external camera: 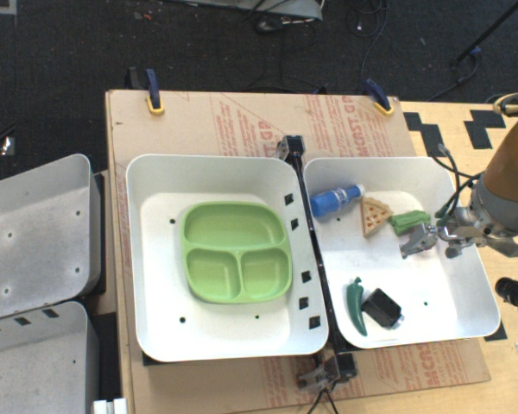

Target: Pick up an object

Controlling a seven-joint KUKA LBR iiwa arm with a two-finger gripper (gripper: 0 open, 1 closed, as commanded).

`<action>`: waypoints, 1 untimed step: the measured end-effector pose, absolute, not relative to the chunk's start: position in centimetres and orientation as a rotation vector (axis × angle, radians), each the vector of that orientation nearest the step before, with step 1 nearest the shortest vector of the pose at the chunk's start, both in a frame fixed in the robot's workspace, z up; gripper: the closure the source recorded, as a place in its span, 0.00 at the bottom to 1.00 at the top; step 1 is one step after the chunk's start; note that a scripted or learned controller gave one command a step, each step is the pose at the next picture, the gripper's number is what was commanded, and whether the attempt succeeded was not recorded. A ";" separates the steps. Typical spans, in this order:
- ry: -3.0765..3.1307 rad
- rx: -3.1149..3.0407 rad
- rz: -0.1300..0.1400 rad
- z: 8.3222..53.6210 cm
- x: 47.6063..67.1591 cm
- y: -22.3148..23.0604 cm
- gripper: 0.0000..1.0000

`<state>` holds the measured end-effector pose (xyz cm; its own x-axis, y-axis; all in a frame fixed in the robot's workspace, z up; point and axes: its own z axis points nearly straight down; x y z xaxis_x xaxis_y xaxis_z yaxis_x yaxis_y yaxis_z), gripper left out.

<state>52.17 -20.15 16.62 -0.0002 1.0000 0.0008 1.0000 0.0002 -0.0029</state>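
So the stuff to grab sits in the right bin (476,304), and I'll place everything off the green block (407,222) in the upper middle of that bin. Just to its left is a tan waffle-looking wedge (375,216), and further left a blue bottle (335,200) lies on its side with its pale cap pointing toward the wedge. Well below the block, near the bin's front wall, there's a small black box (383,308) with a dark green pepper-shaped thing (356,306) just beside it on the left. The end effector (423,240) is low in the bin right below and slightly right of the block, close enough that they look like they touch, but the fingers blur into a grey lump so I can't tell how far apart they are or if anything is between them. The arm (505,188) comes in from the right of the block and is cut off by the picture edge. Far left of the block, the left bin (147,231) holds a light green divided plate (237,251). Both bins sit on a counter (242,123) covered with brown printed board, clamps on the back edge, dark carpet and cables beyond, and spare white trays (34,222) off to the far left.
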 end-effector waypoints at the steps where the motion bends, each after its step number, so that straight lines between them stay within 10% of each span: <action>1: -2.219 -2.221 0.002 12.3 51.7 -20.1 0.00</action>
